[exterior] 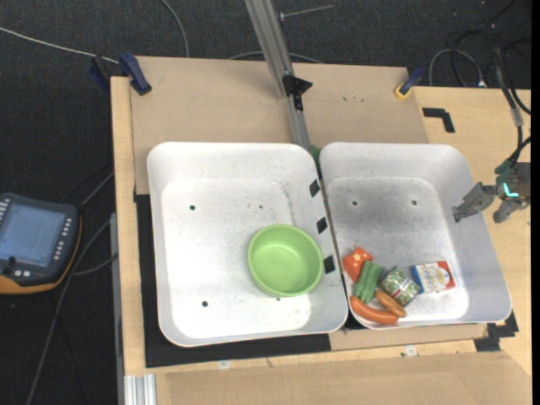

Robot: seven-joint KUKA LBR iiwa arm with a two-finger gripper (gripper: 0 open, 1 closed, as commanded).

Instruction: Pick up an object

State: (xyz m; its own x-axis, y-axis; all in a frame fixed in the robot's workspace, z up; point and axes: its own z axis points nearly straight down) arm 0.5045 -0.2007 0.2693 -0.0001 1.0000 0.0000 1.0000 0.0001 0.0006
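Green bowl [285, 260] in left bin [177, 184] | right bin [456, 175]: small toys, labels unreadable | gripper [488, 203] beside it, spread, holds nothing.

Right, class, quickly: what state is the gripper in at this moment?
Gripper: open, holding nothing, over the right bin's right edge.

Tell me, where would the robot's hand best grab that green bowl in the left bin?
Probably the rim of the green bowl, from straight above, one finger inside and one outside. It sits upright and open, too wide to span. Its left edge looks best, since the right edge lies close against the left bin wall.
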